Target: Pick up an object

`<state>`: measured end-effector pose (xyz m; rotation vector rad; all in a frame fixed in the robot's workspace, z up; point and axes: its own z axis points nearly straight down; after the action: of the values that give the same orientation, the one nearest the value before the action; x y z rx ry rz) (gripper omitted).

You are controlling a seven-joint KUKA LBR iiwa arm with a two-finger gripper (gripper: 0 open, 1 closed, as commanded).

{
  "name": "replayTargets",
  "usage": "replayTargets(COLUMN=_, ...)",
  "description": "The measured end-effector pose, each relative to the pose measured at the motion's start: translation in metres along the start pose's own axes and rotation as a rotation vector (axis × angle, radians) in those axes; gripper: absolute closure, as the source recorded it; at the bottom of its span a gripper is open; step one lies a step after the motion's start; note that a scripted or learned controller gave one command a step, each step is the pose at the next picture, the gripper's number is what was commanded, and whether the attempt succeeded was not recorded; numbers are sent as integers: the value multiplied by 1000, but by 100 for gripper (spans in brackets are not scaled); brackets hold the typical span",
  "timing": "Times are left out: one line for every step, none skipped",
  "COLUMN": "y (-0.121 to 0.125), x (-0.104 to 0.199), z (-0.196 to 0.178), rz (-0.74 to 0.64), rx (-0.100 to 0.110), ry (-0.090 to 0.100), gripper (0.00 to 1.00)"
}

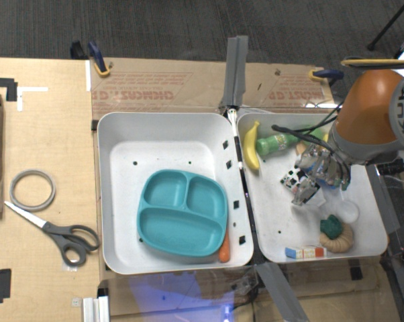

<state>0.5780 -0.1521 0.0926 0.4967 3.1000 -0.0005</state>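
gripper (304,192) low inside right bin (363,247), below green bottle (279,143); grip state cannot be told, nothing visibly held | candidates: banana (251,147) left of bottle, teal-and-tan toy (336,233) below-right of it, small block (305,252) at front wall | progress: judged reaching, no pick yet, lift remains

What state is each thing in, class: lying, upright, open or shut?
Teal tray: lying flat in the left bin.
Banana: lying along the right bin's left wall.
Green bottle: lying on its side.
Scissors: shut, on the bench.
Tape roll: lying flat.
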Motion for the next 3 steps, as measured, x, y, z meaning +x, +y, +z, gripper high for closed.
replayTargets(y=-49, x=-59, z=0, rz=-120, rx=-7, ry=2, gripper=0)
replayTargets(y=-46, x=-63, z=1, rz=-57, rx=-8, ry=7, gripper=0)
replayTargets(y=-48, x=-66, z=-11, rz=-56, rx=-4, ry=-5, gripper=100)
